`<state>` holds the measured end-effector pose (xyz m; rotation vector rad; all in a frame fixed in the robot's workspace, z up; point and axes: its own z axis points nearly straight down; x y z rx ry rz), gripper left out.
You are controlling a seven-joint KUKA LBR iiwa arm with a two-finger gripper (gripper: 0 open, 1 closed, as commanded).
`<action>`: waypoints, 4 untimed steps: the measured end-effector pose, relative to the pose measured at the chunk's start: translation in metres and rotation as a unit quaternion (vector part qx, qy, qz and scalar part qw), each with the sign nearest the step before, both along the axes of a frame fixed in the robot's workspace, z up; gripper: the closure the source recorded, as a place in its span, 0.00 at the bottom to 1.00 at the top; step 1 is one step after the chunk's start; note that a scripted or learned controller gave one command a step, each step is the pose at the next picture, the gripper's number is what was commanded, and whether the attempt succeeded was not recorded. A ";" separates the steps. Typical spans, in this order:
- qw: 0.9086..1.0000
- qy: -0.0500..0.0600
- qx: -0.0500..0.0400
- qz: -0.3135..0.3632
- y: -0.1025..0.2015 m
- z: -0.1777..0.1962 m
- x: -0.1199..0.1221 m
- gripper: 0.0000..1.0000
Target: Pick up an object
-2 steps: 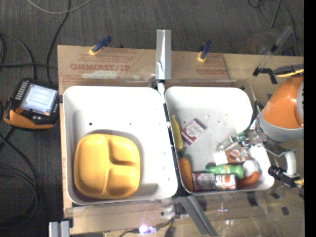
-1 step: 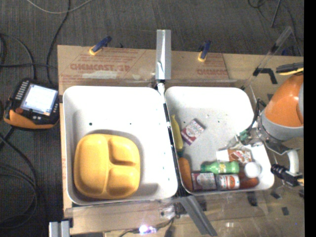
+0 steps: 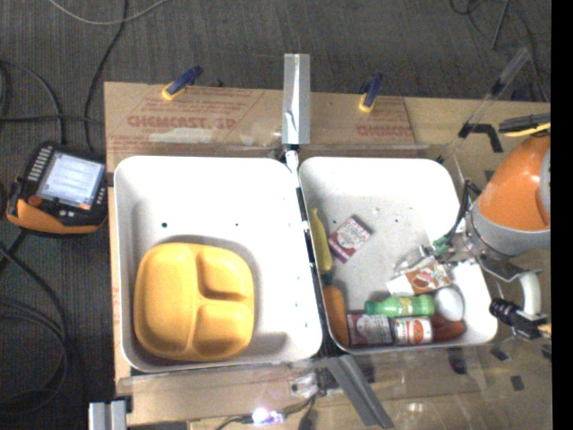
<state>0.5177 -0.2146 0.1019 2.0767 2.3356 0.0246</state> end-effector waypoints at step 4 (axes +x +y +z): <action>1.000 0.012 -0.002 0.016 0.087 0.102 0.004 0.00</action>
